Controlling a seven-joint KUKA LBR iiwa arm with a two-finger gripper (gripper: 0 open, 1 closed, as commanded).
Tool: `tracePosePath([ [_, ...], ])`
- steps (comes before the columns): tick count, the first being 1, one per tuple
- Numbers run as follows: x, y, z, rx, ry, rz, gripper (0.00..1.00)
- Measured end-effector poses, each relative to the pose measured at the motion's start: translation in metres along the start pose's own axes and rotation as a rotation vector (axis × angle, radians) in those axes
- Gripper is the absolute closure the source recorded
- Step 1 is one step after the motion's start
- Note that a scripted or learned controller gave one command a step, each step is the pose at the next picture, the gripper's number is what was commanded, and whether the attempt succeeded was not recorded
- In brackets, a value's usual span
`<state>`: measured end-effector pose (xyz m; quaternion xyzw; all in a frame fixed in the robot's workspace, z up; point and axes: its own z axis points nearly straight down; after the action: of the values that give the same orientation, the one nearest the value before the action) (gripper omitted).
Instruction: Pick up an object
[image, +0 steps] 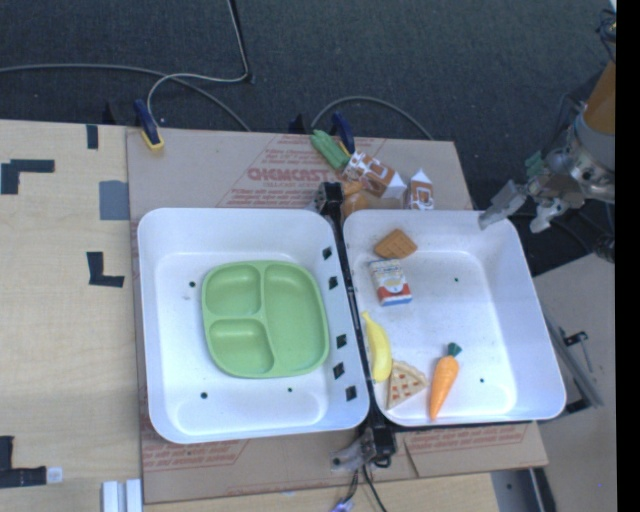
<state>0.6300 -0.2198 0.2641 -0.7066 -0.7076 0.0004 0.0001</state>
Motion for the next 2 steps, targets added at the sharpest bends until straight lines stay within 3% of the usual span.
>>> tracePosePath([
  [1,0.037,-0.001,0.063,0.001,0.001,0.0,0.0],
  [2,0.091,0.014,0.123,0.002,0.002,0.0,0.0],
])
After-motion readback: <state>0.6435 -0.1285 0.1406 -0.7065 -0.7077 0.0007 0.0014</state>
